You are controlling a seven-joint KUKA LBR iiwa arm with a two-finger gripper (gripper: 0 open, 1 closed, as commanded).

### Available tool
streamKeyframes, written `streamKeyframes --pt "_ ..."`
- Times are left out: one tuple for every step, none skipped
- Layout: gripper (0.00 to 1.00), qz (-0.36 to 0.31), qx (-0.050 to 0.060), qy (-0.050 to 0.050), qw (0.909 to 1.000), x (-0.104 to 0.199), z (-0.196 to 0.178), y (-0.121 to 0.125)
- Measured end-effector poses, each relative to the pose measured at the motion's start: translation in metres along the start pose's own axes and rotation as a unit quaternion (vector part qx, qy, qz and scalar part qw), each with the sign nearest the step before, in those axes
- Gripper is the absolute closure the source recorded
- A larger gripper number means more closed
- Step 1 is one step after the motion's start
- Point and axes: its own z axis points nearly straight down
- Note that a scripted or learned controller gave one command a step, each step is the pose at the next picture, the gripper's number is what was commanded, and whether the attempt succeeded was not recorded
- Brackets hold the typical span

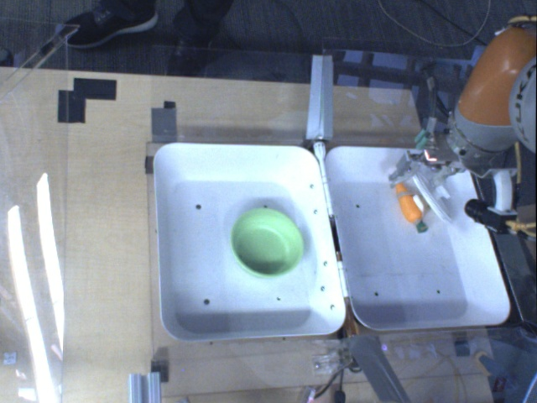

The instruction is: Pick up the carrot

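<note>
Carrot [409,206] lies in the right bin [419,305], in its upper part toward the far wall, a short orange piece running slantwise with a small green end pointing down toward the near side. Directly at it sits the gripper [422,185], reaching in from the right on the grey arm [495,91] with its orange band. The pale fingers [438,193] are spread somewhat apart and angle down over the bin floor, one lying just beside the carrot on its right, the other near its upper end; whether either actually touches the carrot cannot be told, and the carrot is not seen clamped between them. It appears to rest on the white floor of the bin. In the left bin [189,309], well apart from all this, a green bowl [268,241] stands upright near the middle. Both bins sit side by side on the wooden bench [75,250].
</note>
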Motion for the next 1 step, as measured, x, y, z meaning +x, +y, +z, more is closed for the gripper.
streamKeyframes --pt "0.00 -0.101 -0.009 -0.005 0.9949 -0.0183 0.0609 0.0028"
